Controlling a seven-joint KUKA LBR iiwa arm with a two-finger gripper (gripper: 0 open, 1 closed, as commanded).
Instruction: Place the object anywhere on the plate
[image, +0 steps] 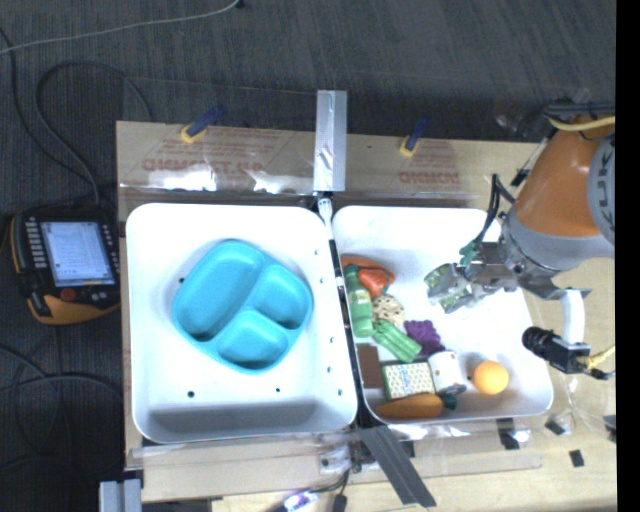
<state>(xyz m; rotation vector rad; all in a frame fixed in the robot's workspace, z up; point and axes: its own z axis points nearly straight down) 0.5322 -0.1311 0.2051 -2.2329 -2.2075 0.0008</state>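
Piled toys (405, 345) crowd the right bin's (520, 330) left edge; fingers (450, 285) hover above.

The grey arm (575, 215) comes in from the right edge, its orange band (560, 180) showing above the wrist. The wrist bends leftward and down, carrying the end effector (448, 287) low and pointing left, its pale fingers blurred.
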